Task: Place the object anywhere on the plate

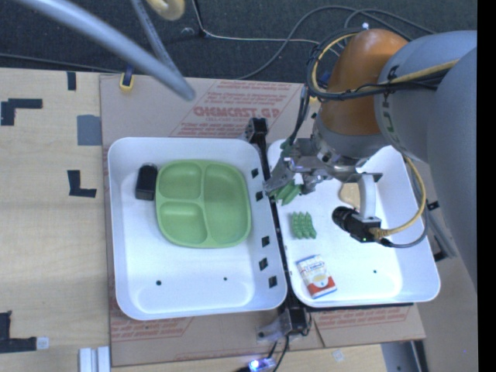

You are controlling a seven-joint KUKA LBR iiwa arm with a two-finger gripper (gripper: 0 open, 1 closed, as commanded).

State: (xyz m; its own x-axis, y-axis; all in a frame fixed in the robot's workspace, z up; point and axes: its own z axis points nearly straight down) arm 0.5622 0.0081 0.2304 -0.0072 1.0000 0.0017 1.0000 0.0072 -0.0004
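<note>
**Arm low over the right bin, plate in the left bin**

From where I stand, two shallow white bins sit side by side on a sheet of cardboard on the surface. The left bin point(128, 277) holds a light green plate point(203, 204) with three compartments, lying flat in the upper middle of the bin. A small black block point(146, 182) rests just beside the plate's left edge, touching or nearly touching its rim.

The arm point(364, 76), grey with its orange band, reaches down over the upper left part of the right bin point(403, 277). The gripper point(288, 183) sits close to the divide between the two bins, near the right bin's left wall. Something green shows at its tip, but I cannot tell whether the fingers are spread or pressed together, nor whether that green piece is pinched.

Below the gripper, on the floor of the right bin, lies a small green ridged object point(303, 225), apart from the gripper. Further down, near the bin's front, lies a small red and white packet point(316, 276). A black cylindrical part point(353, 223) with a yellow cable hangs off the arm to the right of the green object.
</note>
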